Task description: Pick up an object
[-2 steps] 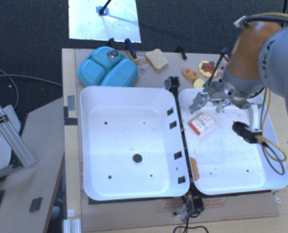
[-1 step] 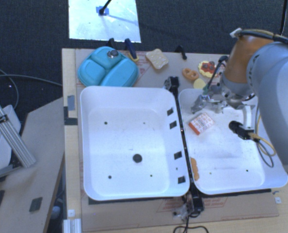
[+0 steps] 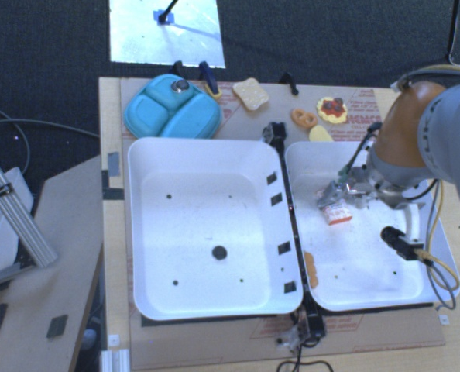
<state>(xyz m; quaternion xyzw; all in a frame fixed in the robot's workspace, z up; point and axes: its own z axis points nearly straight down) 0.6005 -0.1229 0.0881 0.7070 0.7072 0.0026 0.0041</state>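
Note:
In the right bin (image 3: 400,289) lies a small white and red object (image 3: 339,215), near the bin's middle. My gripper (image 3: 334,197) hangs right over its upper edge, touching it or nearly so, and the grey arm (image 3: 431,138) reaches in from the right. A small brown oblong piece (image 3: 310,270) rests against the right bin's left wall. On the floor of the left bin (image 3: 160,169) sits a small dark round object (image 3: 219,252).
Behind the bins on the bench lie a blue divided dish (image 3: 173,108), a toast slice (image 3: 251,94), a pretzel (image 3: 303,117), a small pizza-like toy (image 3: 332,109) and a yellow piece (image 3: 320,134). A black divider (image 3: 286,208) runs between the bins. Cables (image 3: 439,266) hang at the right.

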